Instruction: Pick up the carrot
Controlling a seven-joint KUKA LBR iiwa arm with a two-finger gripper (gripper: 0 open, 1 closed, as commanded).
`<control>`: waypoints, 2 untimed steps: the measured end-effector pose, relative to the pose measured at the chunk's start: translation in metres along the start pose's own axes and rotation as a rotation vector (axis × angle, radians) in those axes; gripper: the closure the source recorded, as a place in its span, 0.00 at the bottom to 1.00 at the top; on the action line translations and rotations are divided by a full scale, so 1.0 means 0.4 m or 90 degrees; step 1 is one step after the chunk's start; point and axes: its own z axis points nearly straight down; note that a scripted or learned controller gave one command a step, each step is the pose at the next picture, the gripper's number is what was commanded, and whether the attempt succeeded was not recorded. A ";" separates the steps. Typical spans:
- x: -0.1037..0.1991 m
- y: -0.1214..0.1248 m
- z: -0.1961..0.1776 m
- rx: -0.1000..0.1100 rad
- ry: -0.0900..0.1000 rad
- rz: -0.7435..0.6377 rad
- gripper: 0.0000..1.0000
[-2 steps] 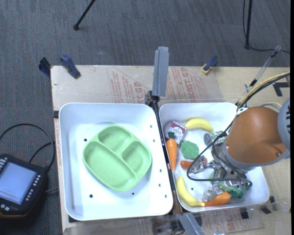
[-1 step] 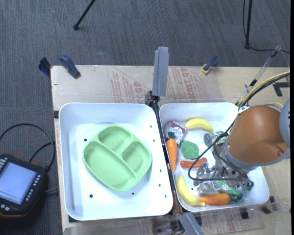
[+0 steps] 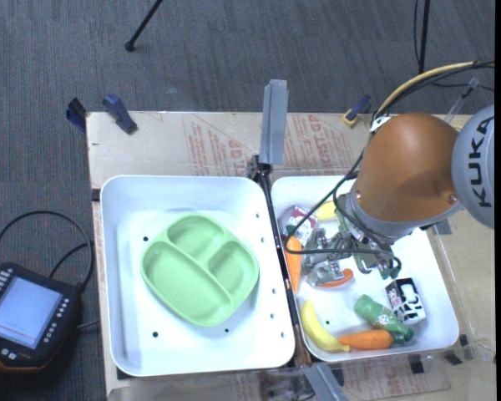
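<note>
Right bin [image 3: 447, 307]: crowded, with little open floor; items lie close to its left wall and front rim. Left bin [image 3: 117, 224]: 1 green divided plate [image 3: 200, 267] with 3 compartments and bare white floor all round it.

Carrots, 2: carrot [image 3: 293, 267] along the right bin's left wall, just beside the claw [image 3: 338, 261]; second carrot [image 3: 367, 339] at the front rim, touching the green bottle [image 3: 381, 316].

Banana [image 3: 319, 327], 1, front left.

Claw: low over the right bin's clutter, under the orange band [image 3: 405, 170]; cannot tell its opening or any hold.

Tabletop [image 3: 192, 144]: brown board; grey carpet [image 3: 234, 40] beyond; 1 pendant [image 3: 25, 312] on the floor.
</note>
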 end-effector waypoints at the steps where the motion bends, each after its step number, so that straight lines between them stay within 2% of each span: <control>1: 0.025 0.035 -0.042 -0.001 0.001 -0.167 1.00; 2: 0.079 0.042 -0.093 -0.001 0.000 -0.438 1.00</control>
